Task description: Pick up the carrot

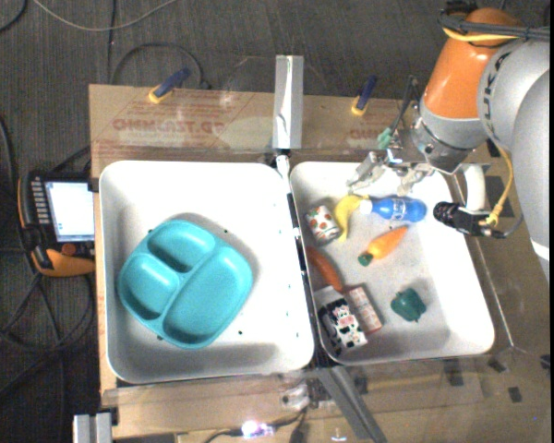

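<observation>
Carrot [385, 245] lies in right bin [462, 340], between blue bottle [397, 210] and green block [408, 305]. Gripper [388, 169] hovers farther back, fingers spread, empty. Best approach: descend across carrot's middle, clear of bottle.

Two white bins [203, 178]; one teal divided plate [186, 282]; one carrot [386, 245]; one banana [348, 212]; one blue bottle [397, 210]; one spotted cup [322, 222]; one green block [408, 305].

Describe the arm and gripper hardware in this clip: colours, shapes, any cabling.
The arm is bulky and rounded, light grey, with an orange band above the wrist. Dark cables loop over the band's top, and a yellow one runs down its side. The gripper is a small, thin metal assembly.
</observation>
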Tool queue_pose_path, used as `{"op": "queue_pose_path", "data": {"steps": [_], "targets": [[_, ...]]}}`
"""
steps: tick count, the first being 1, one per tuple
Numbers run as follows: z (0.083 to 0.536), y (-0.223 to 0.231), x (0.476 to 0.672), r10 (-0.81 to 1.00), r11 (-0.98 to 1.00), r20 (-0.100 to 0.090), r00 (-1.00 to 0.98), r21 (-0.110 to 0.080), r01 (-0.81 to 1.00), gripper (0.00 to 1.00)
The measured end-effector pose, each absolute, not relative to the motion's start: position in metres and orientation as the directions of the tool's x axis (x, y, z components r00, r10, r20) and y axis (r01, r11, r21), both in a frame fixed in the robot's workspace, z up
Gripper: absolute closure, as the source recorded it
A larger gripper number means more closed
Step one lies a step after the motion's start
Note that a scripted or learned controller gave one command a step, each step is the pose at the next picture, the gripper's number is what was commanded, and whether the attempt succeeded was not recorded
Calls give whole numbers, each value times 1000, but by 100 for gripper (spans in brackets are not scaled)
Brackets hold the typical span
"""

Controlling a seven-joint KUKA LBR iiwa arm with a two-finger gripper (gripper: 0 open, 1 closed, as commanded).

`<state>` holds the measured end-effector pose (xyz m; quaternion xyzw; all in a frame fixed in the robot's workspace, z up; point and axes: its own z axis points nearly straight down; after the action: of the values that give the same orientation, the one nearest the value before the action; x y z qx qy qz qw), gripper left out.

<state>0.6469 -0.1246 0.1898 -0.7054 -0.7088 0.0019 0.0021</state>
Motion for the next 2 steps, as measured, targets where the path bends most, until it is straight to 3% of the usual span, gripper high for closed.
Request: {"op": "queue_pose_path", "data": {"steps": [1, 2], "targets": [[190, -125, 647, 1000, 5, 0, -5, -6, 1000, 0], [90, -170, 579, 996, -95, -1, 95, 4, 996, 0]]}}
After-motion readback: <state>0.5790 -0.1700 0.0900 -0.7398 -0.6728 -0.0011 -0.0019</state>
